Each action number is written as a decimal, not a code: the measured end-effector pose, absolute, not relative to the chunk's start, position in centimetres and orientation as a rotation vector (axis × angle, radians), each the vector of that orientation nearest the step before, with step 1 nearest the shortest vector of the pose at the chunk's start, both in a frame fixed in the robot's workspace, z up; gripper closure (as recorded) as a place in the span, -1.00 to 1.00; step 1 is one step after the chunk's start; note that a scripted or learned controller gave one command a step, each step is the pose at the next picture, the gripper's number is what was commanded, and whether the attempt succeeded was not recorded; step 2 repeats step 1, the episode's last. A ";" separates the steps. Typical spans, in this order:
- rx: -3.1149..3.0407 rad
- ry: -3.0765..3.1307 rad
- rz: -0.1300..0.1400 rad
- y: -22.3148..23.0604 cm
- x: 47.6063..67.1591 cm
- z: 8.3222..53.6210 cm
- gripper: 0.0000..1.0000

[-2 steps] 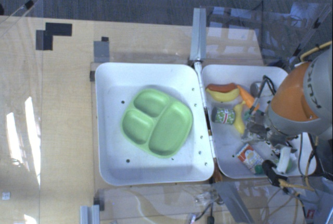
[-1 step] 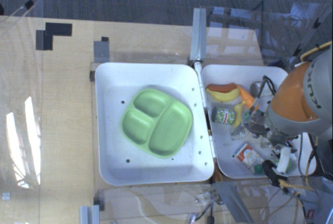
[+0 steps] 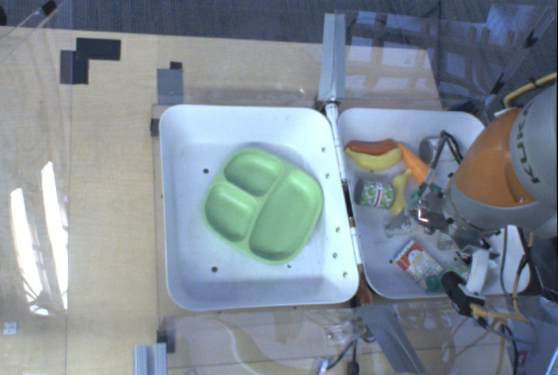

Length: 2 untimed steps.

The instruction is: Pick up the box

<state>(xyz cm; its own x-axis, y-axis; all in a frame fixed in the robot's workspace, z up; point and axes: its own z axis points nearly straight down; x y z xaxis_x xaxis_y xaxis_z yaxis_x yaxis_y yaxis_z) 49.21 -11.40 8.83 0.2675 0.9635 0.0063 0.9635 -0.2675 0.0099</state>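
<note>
You're in the approach: the pincer [image 3: 425, 225], its state impossible to tell, hovers just above the box [image 3: 417, 262], so descend squarely.

So the desk [image 3: 105, 216] is a light wood top, and two shallow white bins sit straight on it, side by side and touching along a shared edge. The left bin [image 3: 187, 277] is more toward the middle of the desk, the right bin [image 3: 370, 273] is over by the desk's right edge. A couple of black tape marks [image 3: 87, 57] are stuck near the far left corner. Clear panel glare runs along the left edge.
</note>
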 end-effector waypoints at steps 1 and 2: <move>2.402 2.003 0.015 -11.3 49.3 8.8 -1.00; 2.402 2.003 0.015 -11.3 49.3 8.8 -1.00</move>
